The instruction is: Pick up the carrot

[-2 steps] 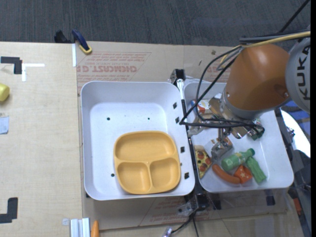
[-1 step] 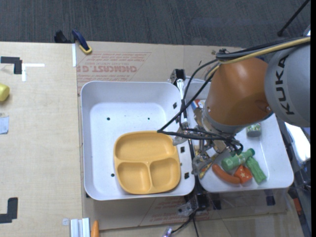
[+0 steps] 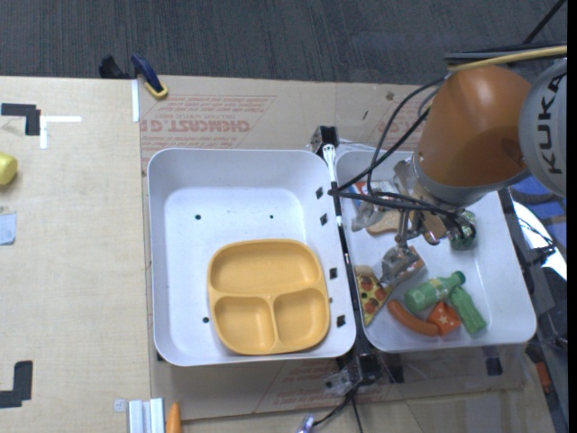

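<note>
tool (image 3: 403, 262) low in the right bin (image 3: 514, 318) — grip unclear — carrot (image 3: 444, 318) nearby.

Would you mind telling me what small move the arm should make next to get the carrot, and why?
Probably shift the gripper toward the bin's near edge and lower it: the carrot lies below it in the right bin, wedged between the green bottle and sausage.

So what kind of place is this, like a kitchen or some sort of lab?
Most likely a robot lab bench, not a kitchen. A KUKA arm reaches over two white bins on a cardboard sheet; the food in the right bin looks like plastic toys, and a yellow divided plate sits in the left.
</note>
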Controlling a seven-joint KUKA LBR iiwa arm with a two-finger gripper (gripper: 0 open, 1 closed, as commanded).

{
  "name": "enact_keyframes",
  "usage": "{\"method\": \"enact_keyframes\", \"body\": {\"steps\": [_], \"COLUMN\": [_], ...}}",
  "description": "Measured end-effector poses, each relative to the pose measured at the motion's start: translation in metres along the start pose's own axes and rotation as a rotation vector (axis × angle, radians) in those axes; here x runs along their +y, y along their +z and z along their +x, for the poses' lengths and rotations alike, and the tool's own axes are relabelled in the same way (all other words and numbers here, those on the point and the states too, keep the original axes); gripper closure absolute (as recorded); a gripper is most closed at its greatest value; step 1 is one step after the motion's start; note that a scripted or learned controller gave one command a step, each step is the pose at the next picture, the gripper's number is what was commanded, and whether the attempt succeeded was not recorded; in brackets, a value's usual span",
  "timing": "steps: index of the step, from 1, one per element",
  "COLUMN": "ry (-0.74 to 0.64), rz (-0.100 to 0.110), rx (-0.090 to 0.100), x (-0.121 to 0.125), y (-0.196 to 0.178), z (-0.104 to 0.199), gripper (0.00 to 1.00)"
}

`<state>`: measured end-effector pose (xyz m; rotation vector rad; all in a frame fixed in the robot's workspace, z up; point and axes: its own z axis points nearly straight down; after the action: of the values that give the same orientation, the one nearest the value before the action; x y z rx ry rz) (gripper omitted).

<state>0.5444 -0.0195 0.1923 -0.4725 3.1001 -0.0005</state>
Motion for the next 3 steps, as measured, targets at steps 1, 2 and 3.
{"method": "enact_keyframes", "body": {"steps": [1,2,3], "ry": [-0.046,-0.050,-0.510], "rz": [-0.002,0.000,-0.004], "rx": [0.002,-0.001,0.002], "x": [0.078,0.064,0.136], "y": [0.000,-0.096,0.012], "z": [-0.007,0.024,0.001], "gripper": [0.00,0.00,0.00]}}
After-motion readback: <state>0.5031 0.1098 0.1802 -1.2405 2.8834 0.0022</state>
